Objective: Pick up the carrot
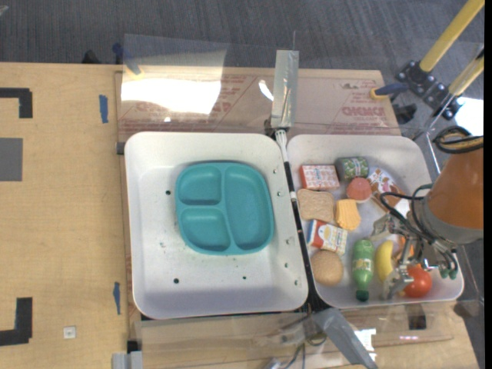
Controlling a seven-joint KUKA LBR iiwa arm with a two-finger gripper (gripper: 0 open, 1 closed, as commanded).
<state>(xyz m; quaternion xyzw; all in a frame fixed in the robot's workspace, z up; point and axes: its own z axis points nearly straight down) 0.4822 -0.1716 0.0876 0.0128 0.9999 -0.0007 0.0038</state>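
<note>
Two shallow white bins sit side by side on the wooden bench. The left bin (146,206) carries one teal plastic plate with three compartments (225,207), lying near its middle.

The right bin (419,154) holds a crowd of toy food. Along its far edge lie one red-and-white carton (319,176), one dark green packet (353,166), one red round slice (359,188) and one white-and-red wrapped piece (380,181). Nearer the middle are one tan slice of bread (315,204) and one orange wedge of cheese (347,214), touching each other. Below them sits one white box with red and blue print (328,237), and toward the near edge one round tan bun (327,267). Beside that stand one green bottle-shaped toy (362,261), one yellow banana-like piece (383,258) and, by the near right corner, one red tomato (418,281).

The orange carrot (400,246) shows as a small sliver just right of the yellow piece, mostly hidden by the arm's metal parts.

The two-finger gripper (398,271) is down in the near right part of this bin, between the yellow piece and the tomato; whether it is apart, together or clamped on anything cannot be told.
</note>
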